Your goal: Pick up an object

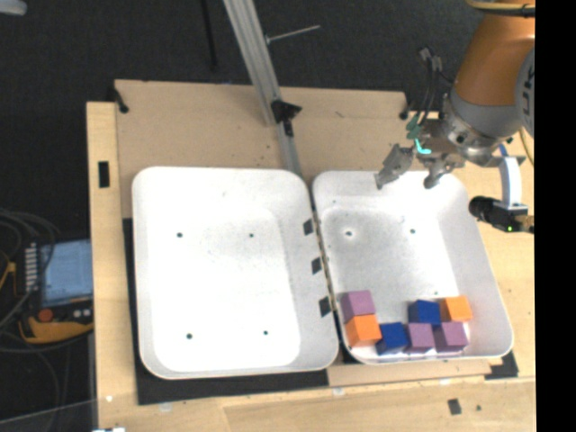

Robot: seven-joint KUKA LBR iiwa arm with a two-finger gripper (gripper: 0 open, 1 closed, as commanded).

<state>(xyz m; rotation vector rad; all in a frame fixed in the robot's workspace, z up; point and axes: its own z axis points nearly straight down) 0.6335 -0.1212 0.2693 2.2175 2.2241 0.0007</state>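
Several small blocks lie along the near edge of the right bin [468,241]: a purple block [358,303], an orange block [364,329], a blue block [392,337], another purple block [420,336], a blue block [424,312], an orange block [457,309] and a purple block [451,335]. My gripper [413,174] hangs over the far edge of the right bin, well away from the blocks. Its two fingers are spread apart with nothing between them.
The left bin [225,268] sits beside the right one, with small black clips between them. A slanted metal rail [256,57] crosses the bench behind the bins. A blue device [67,273] and cables lie off the bench at left.
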